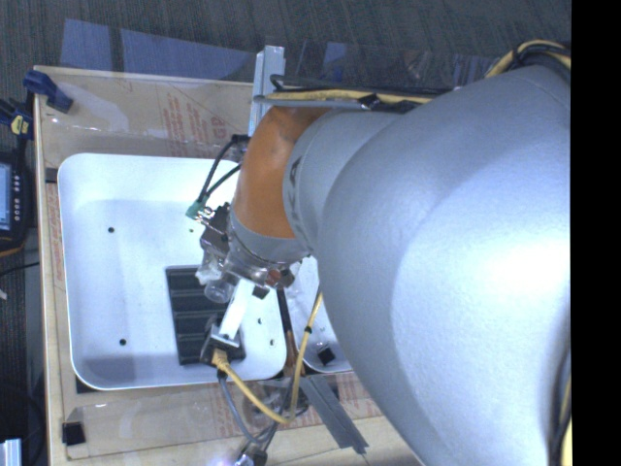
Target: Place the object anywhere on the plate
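Wooden table [126, 420] carries a white bin [87, 260]; a black ribbed block [186, 311] lies near-right inside, the hand [216, 282] over its right edge, grip unreadable.

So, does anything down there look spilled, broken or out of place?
Nothing stands out. A dark ribbed slab lies flat in the left bin, near its right wall, with the end effector right over it. The arm hides most of the right bin, so I can't judge there.
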`<state>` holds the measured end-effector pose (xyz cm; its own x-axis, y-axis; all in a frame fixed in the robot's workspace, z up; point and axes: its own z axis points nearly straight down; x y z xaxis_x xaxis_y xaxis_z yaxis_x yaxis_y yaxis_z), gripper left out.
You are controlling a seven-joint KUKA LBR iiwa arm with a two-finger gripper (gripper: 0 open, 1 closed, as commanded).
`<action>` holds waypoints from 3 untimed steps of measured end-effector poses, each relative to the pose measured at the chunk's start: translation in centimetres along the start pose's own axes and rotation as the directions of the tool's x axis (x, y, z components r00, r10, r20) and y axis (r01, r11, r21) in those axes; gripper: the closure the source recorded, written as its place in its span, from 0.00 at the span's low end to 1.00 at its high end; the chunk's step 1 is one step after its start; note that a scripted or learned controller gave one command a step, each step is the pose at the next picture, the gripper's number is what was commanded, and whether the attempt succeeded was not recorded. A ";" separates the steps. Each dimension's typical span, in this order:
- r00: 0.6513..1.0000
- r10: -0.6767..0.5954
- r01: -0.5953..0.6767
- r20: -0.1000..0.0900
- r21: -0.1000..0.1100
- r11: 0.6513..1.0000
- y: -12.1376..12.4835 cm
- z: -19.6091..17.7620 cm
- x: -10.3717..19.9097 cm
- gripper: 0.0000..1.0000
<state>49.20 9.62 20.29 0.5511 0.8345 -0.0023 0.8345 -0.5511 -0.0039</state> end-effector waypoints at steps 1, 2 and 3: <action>0.959 0.284 -0.284 0.003 0.002 0.959 0.5 8.3 7.3 1.00; 0.995 0.103 -0.103 -0.001 0.000 0.995 6.4 1.2 -6.3 1.00; 0.979 0.204 -0.204 0.000 0.002 0.979 7.1 -1.5 5.2 1.00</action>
<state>57.99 10.06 21.78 0.7095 0.7047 -0.0028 0.7047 -0.7095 -0.0052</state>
